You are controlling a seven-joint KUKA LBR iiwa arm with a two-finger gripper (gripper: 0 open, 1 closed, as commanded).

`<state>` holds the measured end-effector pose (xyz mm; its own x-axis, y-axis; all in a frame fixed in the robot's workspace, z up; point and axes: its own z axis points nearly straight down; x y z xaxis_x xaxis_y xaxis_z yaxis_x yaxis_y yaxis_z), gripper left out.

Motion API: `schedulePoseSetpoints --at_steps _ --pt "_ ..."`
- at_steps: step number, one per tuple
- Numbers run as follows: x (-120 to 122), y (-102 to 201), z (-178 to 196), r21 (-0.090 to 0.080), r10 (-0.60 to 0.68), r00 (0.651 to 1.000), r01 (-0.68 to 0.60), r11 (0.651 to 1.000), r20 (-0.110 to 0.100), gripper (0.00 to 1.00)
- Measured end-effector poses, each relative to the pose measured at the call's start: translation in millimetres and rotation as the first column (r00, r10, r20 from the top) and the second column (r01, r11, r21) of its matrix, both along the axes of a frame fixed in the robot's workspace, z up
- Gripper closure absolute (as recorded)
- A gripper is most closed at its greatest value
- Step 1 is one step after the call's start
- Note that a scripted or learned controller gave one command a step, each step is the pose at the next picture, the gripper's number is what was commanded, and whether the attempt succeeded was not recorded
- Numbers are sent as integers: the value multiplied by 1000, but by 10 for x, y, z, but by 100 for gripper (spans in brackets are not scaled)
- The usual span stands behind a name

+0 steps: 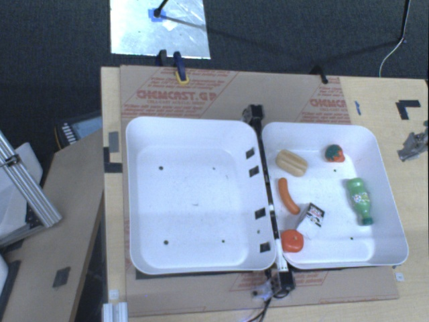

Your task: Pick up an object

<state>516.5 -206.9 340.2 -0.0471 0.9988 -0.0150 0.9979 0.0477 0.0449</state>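
Beside the right white bin's [385, 180] far edge waits a grey gripper [412, 146] — its opening I cannot tell — while the green plastic bottle [360, 200] lies nearest inside, best approached straight down across its narrow body.

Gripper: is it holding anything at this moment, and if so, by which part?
Nothing held. The gripper sits at the right edge, outside the right bin, and none of the objects is between its fingers; whether it is open cannot be told.

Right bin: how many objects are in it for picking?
6, all in the right bin: tan bun, tomato, green bottle, orange sausage, small black-and-white carton, and orange piece by the near-left corner. None looks hidden.
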Motion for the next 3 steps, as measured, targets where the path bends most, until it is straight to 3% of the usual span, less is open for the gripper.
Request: schedulePoseSetpoints --at_steps 3 --pt "33 6 330 -4 14 1000 -14 1000 12 100"
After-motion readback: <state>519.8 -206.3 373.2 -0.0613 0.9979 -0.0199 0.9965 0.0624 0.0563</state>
